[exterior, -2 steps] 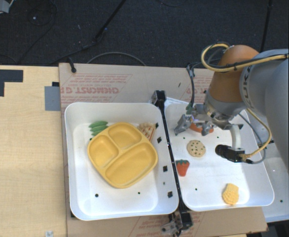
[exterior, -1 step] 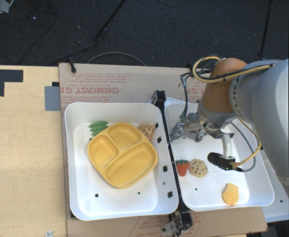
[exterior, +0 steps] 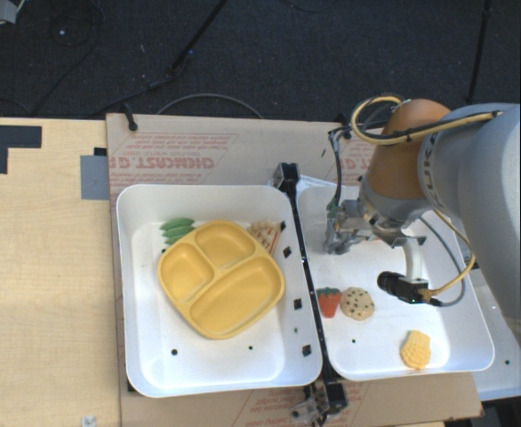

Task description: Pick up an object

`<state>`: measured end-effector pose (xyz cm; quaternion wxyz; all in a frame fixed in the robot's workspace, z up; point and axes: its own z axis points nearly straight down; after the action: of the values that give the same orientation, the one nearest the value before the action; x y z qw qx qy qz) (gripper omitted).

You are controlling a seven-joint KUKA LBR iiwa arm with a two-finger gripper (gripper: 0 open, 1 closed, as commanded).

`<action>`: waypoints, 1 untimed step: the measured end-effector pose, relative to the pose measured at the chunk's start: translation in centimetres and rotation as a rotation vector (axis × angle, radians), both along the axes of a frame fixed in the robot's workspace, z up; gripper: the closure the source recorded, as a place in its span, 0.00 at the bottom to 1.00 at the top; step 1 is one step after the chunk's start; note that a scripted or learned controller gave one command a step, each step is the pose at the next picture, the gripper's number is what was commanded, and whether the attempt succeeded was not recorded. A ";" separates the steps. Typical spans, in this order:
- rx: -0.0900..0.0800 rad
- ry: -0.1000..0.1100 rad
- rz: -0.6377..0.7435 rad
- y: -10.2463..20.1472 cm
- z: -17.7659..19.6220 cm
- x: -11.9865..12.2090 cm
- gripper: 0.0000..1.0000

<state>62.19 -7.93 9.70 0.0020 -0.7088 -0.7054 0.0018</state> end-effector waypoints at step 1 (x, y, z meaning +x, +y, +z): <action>-0.001 -0.007 0.005 -0.3 5.9 0.9 1.00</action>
<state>63.06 -8.19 15.59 -0.0008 -0.7072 -0.7070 -0.0005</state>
